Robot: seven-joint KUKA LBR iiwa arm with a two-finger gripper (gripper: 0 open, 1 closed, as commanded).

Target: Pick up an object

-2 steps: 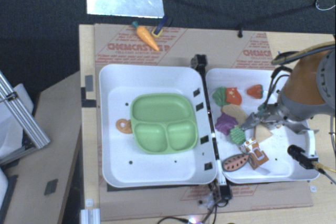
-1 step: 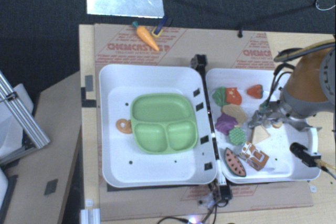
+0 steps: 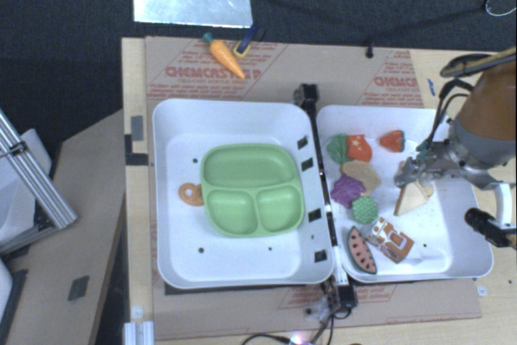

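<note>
From my remote desk, I see the arm's grey two-finger gripper low inside the right-hand white bin, its metal tip right at the upper corner of a pale tan wedge-shaped toy that looks like a slice of bread or cheese. The view is soft there, and I cannot tell whether the jaws stand wide, narrow, or closed on anything. I would not call the wedge held.

The wedge lies just below the gripper in the frame, toward the near edge of the bench, touching it or very nearly so. Its long axis runs at a slant from upper right to lower left. I judge it the likeliest target, since the tip is already over its top corner.

Farther out to the left sit a beige oval toy, a purple grape-like cluster and a green bumpy ball. Above them lie an orange-and-green vegetable toy and a small red toy. Near the front rest a watermelon slice and a small brown-and-white box-like toy.

The left white bin carries a light green divided plate with a small orange ring beside it. An orange toy carrot lies on the board beyond both bins.
</note>
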